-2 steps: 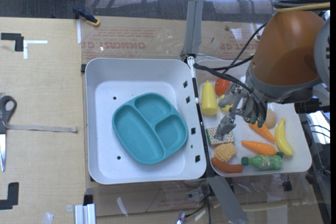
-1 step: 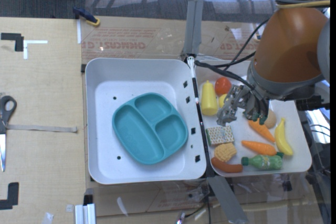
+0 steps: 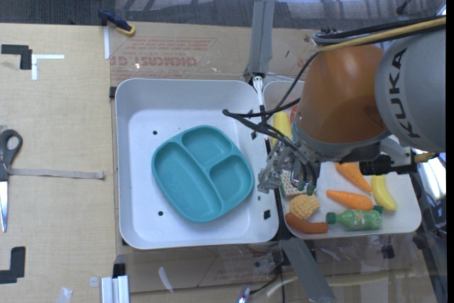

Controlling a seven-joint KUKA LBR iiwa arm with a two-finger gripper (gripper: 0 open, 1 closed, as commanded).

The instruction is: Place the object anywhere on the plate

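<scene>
A teal plate with three compartments lies in the left bin. My gripper hangs low over the left edge of the right bin, just right of the wall between the two bins. A small white and green item shows directly beneath it, partly hidden. Toy foods lie close by: a yellow corn piece, a brown sausage, a green bottle and two carrots. The arm's orange band hides the back of the right bin.
A yellow banana lies at the right bin's right side, and another yellow piece peeks out beside the arm. Black cables trail over the dividing wall. Scissors rest on the bench at far left.
</scene>
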